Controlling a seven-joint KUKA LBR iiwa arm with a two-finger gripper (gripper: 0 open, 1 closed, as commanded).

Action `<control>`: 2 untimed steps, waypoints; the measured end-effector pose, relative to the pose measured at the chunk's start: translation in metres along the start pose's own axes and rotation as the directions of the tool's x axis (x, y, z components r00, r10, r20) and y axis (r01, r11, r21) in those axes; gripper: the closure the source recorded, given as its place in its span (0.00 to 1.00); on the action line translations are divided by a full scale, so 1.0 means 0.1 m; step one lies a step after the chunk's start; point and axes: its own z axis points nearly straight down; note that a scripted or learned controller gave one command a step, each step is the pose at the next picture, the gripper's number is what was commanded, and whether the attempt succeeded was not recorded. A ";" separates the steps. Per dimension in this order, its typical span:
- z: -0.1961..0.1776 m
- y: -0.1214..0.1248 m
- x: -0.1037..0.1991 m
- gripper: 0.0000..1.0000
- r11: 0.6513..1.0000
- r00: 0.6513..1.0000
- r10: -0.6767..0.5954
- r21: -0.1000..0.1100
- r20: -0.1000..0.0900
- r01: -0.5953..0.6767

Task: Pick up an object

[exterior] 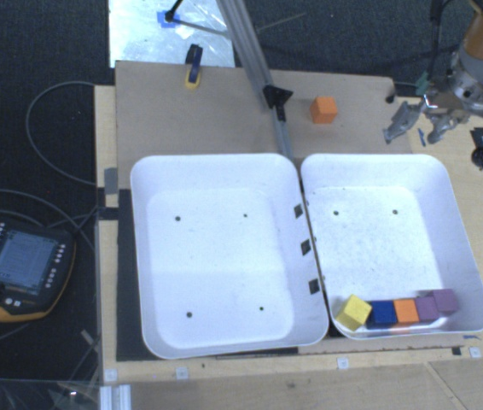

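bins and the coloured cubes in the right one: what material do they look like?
Both white bins look like moulded plastic, matte to semi-gloss: rounded corners, rolled rims, soft glare on the floor. The right bin shows dark speckling, probably scuffs or dirt. The cubes, yellow, blue, orange and purple, look matte with solid colour and no shine; likely foam or painted wood, can't tell which.

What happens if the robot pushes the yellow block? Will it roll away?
Probably not. The yellow block looks like a cube with flat faces, so it should slide rather than roll. It sits against the blue block near the bin's wall, so a push may jam it there. It looks small, likely light.
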 end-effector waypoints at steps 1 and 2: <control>0.16 -0.23 -0.17 0.00 1.000 1.000 0.010 0.003 0.000 -0.010; 0.32 -0.59 -0.47 0.00 1.000 1.000 0.012 0.004 0.000 -0.012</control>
